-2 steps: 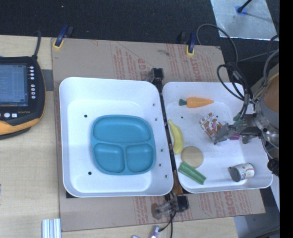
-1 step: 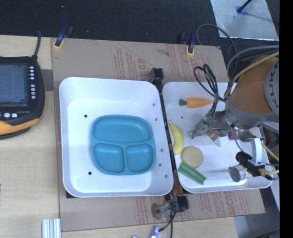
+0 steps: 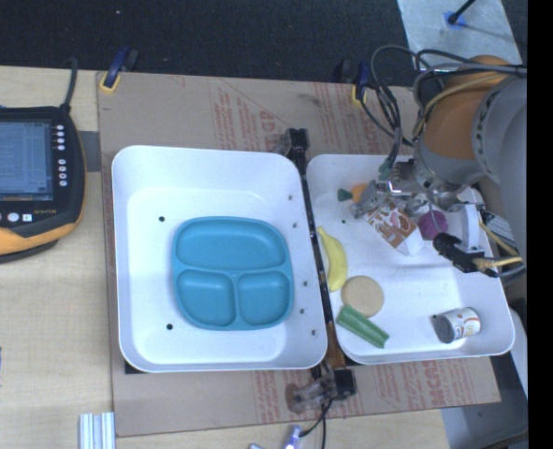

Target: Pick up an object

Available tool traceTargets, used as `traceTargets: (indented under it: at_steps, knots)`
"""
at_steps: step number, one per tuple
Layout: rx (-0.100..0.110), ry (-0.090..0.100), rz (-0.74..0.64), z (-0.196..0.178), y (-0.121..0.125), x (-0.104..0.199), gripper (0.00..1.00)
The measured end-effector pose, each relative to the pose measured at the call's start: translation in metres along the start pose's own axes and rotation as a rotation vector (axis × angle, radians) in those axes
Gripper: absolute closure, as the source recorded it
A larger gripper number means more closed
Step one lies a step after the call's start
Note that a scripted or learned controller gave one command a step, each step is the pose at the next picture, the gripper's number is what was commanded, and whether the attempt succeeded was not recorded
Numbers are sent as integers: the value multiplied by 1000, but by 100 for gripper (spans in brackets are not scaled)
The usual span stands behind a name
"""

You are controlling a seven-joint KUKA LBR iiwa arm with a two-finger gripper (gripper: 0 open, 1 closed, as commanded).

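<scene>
Clearly the risk lies in the crowded upper part of the right bin [image 3: 501,340], where the gripper [image 3: 395,193] hangs low over a brown-and-white packet [image 3: 394,224] beside a purple piece [image 3: 431,223] and a small orange-and-green item [image 3: 352,194]: closing there could pinch two things, or nudge the packet aside and catch nothing. Whether its hand is wide or narrow I cannot tell, since wrist and cables cover that spot, and the banana [image 3: 333,258], round cookie [image 3: 362,295], green block [image 3: 361,325] and can [image 3: 457,325] lie lower in the frame, apart from it.

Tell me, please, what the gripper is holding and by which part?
It cannot be told: the gripper hangs low over the right bin beside a carton.
</scene>
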State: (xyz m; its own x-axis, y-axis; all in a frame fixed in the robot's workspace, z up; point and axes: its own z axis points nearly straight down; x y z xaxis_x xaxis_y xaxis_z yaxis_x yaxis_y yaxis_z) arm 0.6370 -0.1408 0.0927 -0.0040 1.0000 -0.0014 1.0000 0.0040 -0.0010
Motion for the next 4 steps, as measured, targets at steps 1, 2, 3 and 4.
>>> traceTargets:
  at_steps: [1,2,3,4]
  knots:
    - [10,4,0,2,17,-50,0]
    - [-1,2,-1,-87,15,-21,0]
    - [-1,-1,-1,-30,-60,-3,0]
    - [-23,-9,-3,-14,-21,22,0]
